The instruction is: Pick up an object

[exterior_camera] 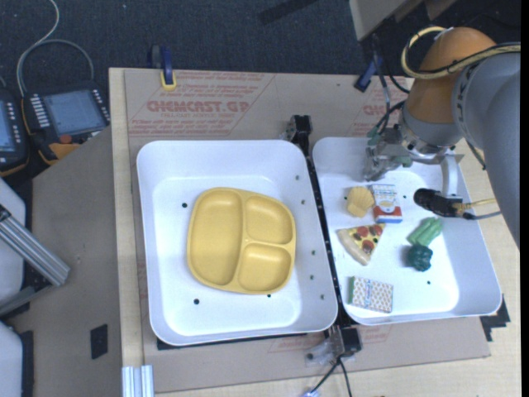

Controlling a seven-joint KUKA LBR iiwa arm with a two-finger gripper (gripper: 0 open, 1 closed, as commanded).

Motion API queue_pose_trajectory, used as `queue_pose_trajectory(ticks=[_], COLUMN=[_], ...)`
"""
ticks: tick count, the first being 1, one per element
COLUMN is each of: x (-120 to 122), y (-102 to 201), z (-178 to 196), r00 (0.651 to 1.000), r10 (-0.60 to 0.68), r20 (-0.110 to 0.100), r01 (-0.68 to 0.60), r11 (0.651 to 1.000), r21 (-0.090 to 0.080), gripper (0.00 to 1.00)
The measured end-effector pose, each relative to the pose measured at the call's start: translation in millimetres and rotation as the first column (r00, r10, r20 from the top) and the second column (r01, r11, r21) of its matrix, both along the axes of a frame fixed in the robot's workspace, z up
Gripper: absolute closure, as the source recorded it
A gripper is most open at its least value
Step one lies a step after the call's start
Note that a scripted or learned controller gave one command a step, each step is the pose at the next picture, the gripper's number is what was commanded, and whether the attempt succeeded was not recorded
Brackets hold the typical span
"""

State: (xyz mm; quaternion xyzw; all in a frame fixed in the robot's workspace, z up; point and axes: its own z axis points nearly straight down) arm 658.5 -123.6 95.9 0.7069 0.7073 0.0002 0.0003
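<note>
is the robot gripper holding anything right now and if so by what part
Nothing is held. The gripper hangs at the far end of the right bin, with the yellow toy and small carton lying just in front of it, untouched.

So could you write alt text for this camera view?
A grey robot arm holds its pincer at the back of the right white bin, above toy foods including a pizza slice and broccoli; the left bin holds a yellow divided plate.

One fixed camera looks down at a slant (from overhead) on both bins (157, 222).
</note>
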Motion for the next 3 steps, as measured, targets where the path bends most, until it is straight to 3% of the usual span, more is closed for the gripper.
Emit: queue_pose_trajectory(ticks=[2, 3], x=[7.2, -3.8], y=[-6.6, 43.5], z=[101.6, 117.4], r00=[1.0, 1.0], r10=[0.001, 0.005], r20=[0.008, 0.0], r01=[-0.001, -0.005], r11=[1.0, 1.0], r21=[-0.002, 0.003], gripper=[1.0, 1.0])
